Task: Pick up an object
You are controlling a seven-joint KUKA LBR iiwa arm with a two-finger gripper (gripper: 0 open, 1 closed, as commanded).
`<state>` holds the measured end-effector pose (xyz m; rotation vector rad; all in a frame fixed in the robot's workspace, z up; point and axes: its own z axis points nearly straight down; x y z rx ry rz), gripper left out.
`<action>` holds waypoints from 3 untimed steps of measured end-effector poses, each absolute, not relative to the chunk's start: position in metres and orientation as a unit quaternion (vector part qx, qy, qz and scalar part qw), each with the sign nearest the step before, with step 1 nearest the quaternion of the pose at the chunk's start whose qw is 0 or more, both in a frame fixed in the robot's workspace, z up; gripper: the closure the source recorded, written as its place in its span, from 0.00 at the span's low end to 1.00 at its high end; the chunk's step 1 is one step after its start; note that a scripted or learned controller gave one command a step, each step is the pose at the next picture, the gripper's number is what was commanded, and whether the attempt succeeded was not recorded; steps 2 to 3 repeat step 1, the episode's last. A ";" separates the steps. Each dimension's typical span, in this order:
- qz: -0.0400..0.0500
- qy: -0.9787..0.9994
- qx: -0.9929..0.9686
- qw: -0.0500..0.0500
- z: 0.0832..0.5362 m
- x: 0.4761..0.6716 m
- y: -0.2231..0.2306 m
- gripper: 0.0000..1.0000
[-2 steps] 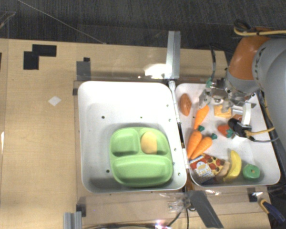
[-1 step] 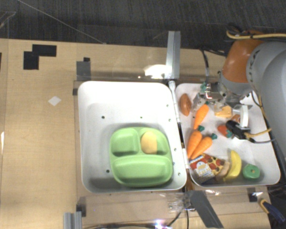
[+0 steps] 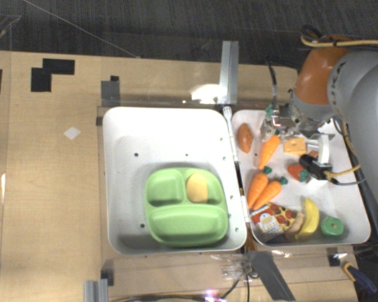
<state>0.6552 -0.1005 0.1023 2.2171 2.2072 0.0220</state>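
You see end effector (image 3: 294,131) low in right bin (image 3: 356,222), upper right, beside carrot (image 3: 269,151). Grip state: cannot tell. Nothing lifted yet.

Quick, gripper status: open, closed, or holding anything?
Gripper: cannot be told. It sits low over the right bin, near the upper carrot and the yellow block.

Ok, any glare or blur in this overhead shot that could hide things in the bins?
Camera view: a bright glare patch sits on the bench just behind the left bin, not over any object; the green tray casts a soft shadow toward the near wall; the right bin's toys are lit evenly; the arm is slightly soft, and the gripper is hard to read.
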 end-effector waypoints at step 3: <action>0.002 0.691 0.723 0.002 0.186 0.655 -0.035 1.00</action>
